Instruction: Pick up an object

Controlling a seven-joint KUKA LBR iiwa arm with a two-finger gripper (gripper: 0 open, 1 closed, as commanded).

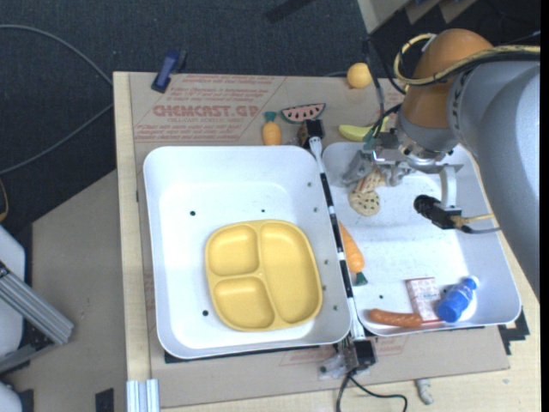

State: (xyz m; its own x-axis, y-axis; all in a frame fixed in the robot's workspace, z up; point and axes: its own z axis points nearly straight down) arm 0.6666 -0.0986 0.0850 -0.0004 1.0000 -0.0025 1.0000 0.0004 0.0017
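A: What lies nearest in the right bin?

B: Along its near edge a sausage, with a small pink packet and a blue bottle just beside it toward the near right corner. In the left bin a yellow divided plate sits near the middle, closer to the near edge.

A: And further back?

B: A carrot lies against the right bin's left wall. Beyond it, near the far left corner, a tan waffle-like piece sits under the gripper.

A: Is the gripper holding it?

B: I cannot tell; the piece is right at the gripper's tip, but how the tip is set is unclear. The arm's orange band rises above it.

A: Past the bins?

B: On the bench, by the far edges, a small orange fruit, a watermelon slice, a banana and a yellow ball.
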